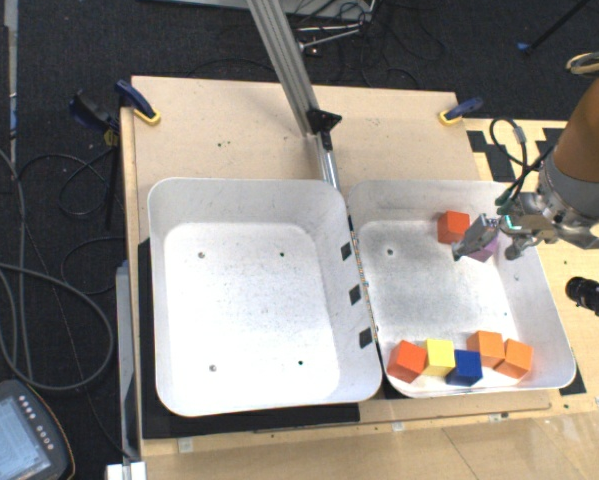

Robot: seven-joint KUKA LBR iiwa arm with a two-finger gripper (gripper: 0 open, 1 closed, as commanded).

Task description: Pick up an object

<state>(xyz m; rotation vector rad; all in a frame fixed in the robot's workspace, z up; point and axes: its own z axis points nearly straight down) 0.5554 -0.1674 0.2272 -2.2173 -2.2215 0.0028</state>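
the purple block (484,248) looks small, light and rigid — probably a smooth-faced toy cube, best pinched across two flat opposite faces, square on so it does not twist out. it lies in the right bin (539,298), close beside an orange block (453,227), pale violet and partly hidden. the tool (476,240) sits right at it; i cannot tell whether it is apart or clamped.

Smooth white plastic bins (247,196) speckled dark, matt pale wooden bench (229,118), brushed metal pole (279,43)
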